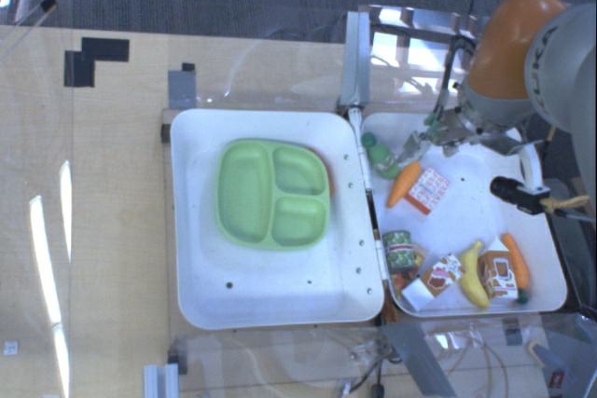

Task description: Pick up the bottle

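Green bottle lies in the right bin, far-left corner, tight to the wall shared with the left bin, a carrot just beside it. End effector hovers near the bin's far edge, right of the bottle and apart from it; can't tell whether it is wide or narrow. Judged step: approach. Doing it well likely means moving left, descending over the bottle's body, staying clear of the wall and carrot. Green divided plate sits in the left bin.
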Robot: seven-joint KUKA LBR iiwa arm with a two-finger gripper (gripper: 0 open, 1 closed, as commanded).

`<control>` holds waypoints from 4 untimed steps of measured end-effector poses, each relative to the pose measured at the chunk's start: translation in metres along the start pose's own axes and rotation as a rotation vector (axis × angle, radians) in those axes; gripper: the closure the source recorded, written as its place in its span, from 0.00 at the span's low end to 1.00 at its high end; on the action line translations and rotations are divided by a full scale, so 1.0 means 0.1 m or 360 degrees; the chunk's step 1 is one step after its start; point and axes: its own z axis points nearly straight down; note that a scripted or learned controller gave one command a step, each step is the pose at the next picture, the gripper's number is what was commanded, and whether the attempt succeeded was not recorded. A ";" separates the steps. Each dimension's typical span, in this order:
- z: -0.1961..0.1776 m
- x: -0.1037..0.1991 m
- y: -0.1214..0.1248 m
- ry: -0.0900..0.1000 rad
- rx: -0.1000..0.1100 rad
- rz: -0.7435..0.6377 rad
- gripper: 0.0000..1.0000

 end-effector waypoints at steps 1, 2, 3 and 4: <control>0.62 -0.26 -0.05 -0.0002 -0.0007 -0.0040 0.00; -0.35 -0.35 0.28 -0.0001 -0.0006 0.0411 0.00; -0.48 -0.34 0.30 -0.0005 -0.0017 0.0397 1.00; -0.48 -0.34 0.30 -0.0005 -0.0016 0.0396 0.00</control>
